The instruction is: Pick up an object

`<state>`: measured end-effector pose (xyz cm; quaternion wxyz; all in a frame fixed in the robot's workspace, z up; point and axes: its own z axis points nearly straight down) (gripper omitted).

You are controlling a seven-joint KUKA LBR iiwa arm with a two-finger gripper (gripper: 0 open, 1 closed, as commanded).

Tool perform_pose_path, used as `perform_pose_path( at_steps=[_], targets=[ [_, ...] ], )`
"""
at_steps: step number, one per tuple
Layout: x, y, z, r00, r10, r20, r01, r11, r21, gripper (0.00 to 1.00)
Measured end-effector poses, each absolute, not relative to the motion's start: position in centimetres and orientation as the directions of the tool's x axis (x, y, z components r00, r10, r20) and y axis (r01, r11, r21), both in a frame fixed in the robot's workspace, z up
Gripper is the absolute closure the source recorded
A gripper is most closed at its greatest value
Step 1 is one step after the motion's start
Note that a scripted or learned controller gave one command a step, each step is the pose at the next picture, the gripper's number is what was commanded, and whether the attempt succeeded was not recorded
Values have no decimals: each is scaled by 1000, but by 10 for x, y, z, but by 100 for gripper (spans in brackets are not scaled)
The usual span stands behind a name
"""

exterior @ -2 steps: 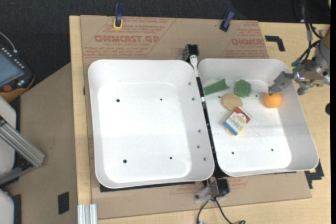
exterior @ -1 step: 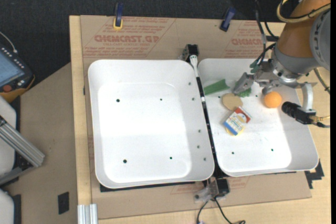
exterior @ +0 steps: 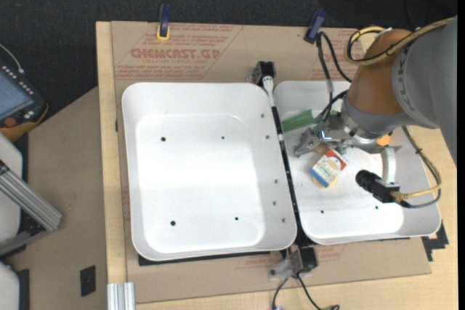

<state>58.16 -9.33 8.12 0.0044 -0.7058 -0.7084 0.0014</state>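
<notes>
My gripper [exterior: 311, 141] hangs low over the left part of the right bin [exterior: 349, 225], under the grey arm with its orange band. A green flat object [exterior: 296, 120] lies just up and left of the gripper, near the bin's left wall. A small box [exterior: 327, 169] in blue, yellow, white and red lies just below and right of the gripper, tilted on the bin floor. Nothing is seen held in the gripper. The wrist hides the bin floor behind it.
The left bin [exterior: 203, 170] is a shallow white tray beside the right one, with a black divider strip [exterior: 283, 156] between them. Both rest on a cardboard sheet [exterior: 182, 47] held by blue clamps [exterior: 163, 22].
</notes>
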Motion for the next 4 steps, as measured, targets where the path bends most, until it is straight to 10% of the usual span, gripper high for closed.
perform_pose_path(
  at_steps=[1, 4],
  targets=[
    [584, -97, 95, 0, 1000, -1, 1000, 0, 2, 100],
    [507, 56, 321, -7, 1000, 2, 1000, 7, 6, 100]
  ],
)
